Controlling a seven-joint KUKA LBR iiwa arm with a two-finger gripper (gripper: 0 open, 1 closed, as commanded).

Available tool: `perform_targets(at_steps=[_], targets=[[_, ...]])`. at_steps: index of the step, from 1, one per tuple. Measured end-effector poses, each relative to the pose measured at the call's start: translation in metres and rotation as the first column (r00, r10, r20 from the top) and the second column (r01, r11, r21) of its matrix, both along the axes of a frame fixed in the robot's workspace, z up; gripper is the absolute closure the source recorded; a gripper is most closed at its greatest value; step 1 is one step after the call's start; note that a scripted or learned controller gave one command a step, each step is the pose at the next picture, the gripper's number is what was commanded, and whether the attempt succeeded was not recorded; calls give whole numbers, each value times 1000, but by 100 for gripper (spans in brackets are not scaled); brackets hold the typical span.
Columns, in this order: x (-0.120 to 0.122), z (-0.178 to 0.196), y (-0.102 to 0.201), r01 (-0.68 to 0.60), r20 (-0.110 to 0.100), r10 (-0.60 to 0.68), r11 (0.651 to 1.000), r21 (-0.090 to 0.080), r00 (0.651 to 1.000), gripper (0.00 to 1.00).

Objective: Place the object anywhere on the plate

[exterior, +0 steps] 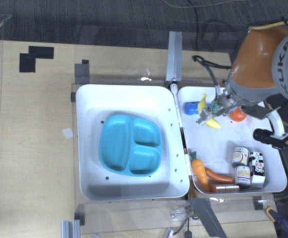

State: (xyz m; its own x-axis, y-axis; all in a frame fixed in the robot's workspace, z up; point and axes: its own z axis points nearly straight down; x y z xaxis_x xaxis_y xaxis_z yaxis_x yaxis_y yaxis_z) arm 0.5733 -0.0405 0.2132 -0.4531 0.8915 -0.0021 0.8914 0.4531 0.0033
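Two shallow white bins sit side by side at the middle of the frame, both smooth, glossy plastic with rounded corners. The left bin holds one thing: a turquoise plate, a rounded rectangle moulded into three compartments, one long at its left and two smaller at its right. Bare white floor runs all around the plate, widest along the bin's near and left walls, so there is plenty of open room there.

The right bin is busier. Toward its upper left the gripper hangs from the grey arm with its orange band, coming in from the upper right of the frame. A yellow banana, curved and matte, lies right at the fingertips, with another bit of yellow just above it beside the fingers; I cannot tell whether the jaws are apart or closed, nor whether they have anything. A small blue rounded piece lies just left of the gripper, and one orange-red ball just right of it.

Along the lower edge of that bin lie one orange carrot, tapered, touching the left wall, and one reddish sausage beside it. Four small printed cartons cluster in the lower right corner, close to the wall.
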Motion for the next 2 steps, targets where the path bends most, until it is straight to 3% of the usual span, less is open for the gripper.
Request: perform_targets(at_steps=[1,2], targets=[[-18,-31,49,-188,-3,188,982,0,982,100],[-35,-31,122,-553,-2,553,833,0,833,100]])
